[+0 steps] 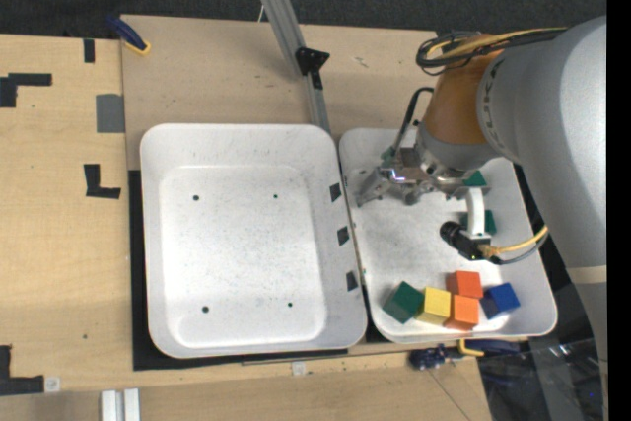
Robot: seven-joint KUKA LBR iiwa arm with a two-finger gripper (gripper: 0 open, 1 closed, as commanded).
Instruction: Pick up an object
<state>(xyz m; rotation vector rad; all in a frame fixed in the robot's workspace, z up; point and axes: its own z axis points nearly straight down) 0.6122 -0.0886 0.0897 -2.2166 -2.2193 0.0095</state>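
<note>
My gripper (390,185) hangs low over the upper left part of the right bin (409,237), its fingers spread and nothing between them. Along the bin's front edge lies a cluster of blocks: a green block (402,301), a yellow block (435,304), two orange blocks (464,283) (463,312) and a blue block (501,299). A teal piece (476,179) peeks out from under the wrist at the bin's right side, mostly hidden. The blocks lie well in front of the gripper and apart from it.
The left bin (242,242) stands beside the right one, their rims touching. A slanted metal rail (281,10) runs down to the gap between the bins. The grey arm (552,113) covers the right bin's far right corner.
</note>
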